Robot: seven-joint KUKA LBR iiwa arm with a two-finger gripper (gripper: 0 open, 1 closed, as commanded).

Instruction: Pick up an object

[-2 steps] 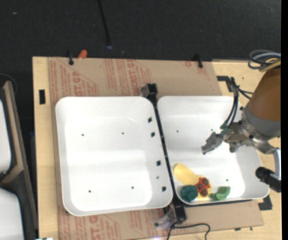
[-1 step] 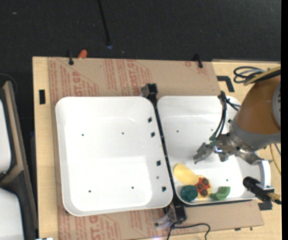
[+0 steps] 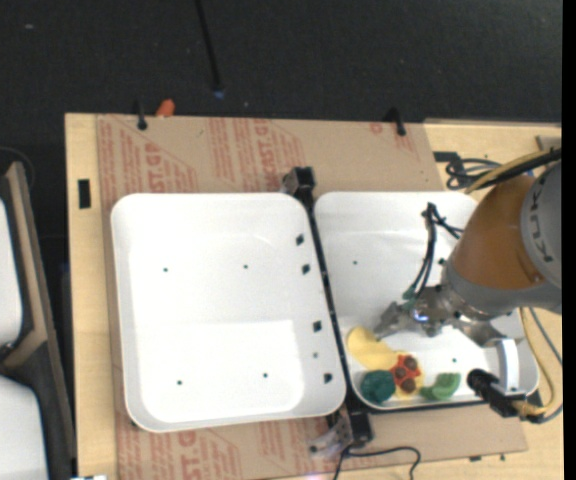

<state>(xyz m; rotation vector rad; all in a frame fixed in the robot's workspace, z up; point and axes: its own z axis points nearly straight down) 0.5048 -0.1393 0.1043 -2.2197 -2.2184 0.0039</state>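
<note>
The small toys bunched in the near corner of the right shallow white plastic bin (image 3: pixel 368 218) look light and soft-edged, likely rubber or foam, so they should lift easily but may roll or slip out of a pinch. The pale yellow rounded lump (image 3: pixel 369 348) lies nearest the gripper (image 3: pixel 420 315) and stands a little clear on its upper side; that free side and its narrow waist seem the best place to take hold. Just beside it sits a dark teal-green rounded piece (image 3: pixel 377 386), then a small red and orange knobbly piece (image 3: pixel 405 371) touching both neighbours, and a bright green flat-looking piece (image 3: pixel 442 385) against the bin's near wall. These three crowd one another, so closing on any of them risks nudging the rest.

The gripper hangs low over the right bin, just above and to the right of the yellow lump, below the grey arm with its orange band (image 3: pixel 498 238). Whether it is spread or closed cannot be told from this slanted view, and nothing can be seen in its grasp.

The left shallow white plastic bin (image 3: pixel 218 308) rests alongside on the brown cardboard-covered tabletop (image 3: pixel 218 158).
</note>
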